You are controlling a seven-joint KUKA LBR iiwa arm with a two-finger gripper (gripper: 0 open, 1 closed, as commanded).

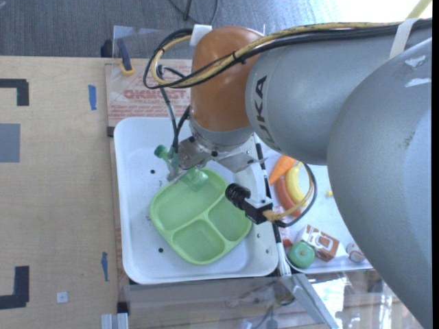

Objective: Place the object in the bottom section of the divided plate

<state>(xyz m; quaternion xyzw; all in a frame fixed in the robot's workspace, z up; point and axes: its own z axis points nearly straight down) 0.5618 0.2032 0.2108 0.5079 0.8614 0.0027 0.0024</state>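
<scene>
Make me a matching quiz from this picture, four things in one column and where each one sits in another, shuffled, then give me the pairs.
Things:
1. divided plate
2. banana
3. green round toy
4. gripper

Places:
A. near corner of the right bin
B. over the plate's upper edge
C. lying in the left bin
D. right bin, beside an orange piece

Pairs: 1-C, 2-D, 3-A, 4-B

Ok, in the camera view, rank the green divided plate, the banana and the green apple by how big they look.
Largest to smallest:
1. green divided plate
2. banana, partly hidden behind a cable
3. green apple
</scene>
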